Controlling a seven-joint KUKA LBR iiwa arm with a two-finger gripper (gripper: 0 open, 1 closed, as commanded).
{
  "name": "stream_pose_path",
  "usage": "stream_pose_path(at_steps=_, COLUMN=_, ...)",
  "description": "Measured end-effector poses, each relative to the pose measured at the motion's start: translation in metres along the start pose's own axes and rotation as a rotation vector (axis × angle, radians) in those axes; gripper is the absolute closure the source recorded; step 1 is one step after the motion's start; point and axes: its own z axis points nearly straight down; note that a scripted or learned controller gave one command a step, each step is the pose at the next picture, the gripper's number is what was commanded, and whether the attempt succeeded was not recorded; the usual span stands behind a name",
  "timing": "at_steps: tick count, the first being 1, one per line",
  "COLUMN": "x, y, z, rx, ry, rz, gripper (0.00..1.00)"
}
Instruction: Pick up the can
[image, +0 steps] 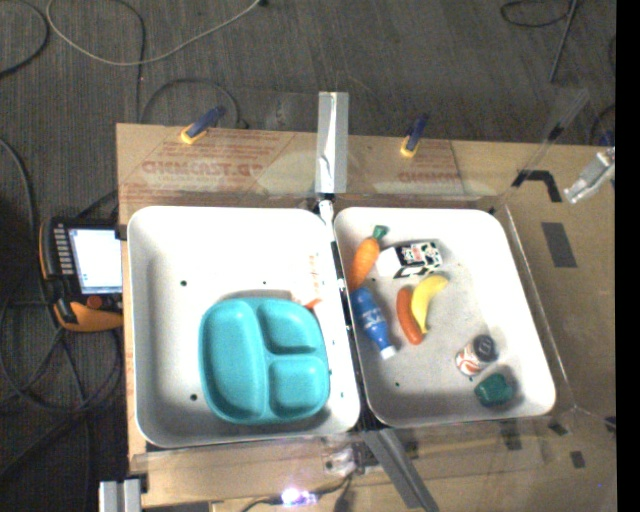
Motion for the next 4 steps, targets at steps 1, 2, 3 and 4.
stream_pose_path(at_steps=1, x=0.019, y=0.005, z=0.0, rx=0.0, ry=-0.001, rz=-0.023, gripper=1.0)
stream_pose_path(at_steps=2, x=0.036, y=-0.081, z=0.024, rx=0.001, ry=0.0, rz=0.202, gripper=1.0)
stream_pose_path(at_steps=3, x=0.036, y=-0.08, z=0.013, rx=0.0, ry=0.001, rz=0.269, gripper=1.0)
stream_pose_path(at_steps=4, x=0.036, y=-0.08, z=0.016, rx=0.0, ry=0.001, rz=0.35, gripper=1.0)
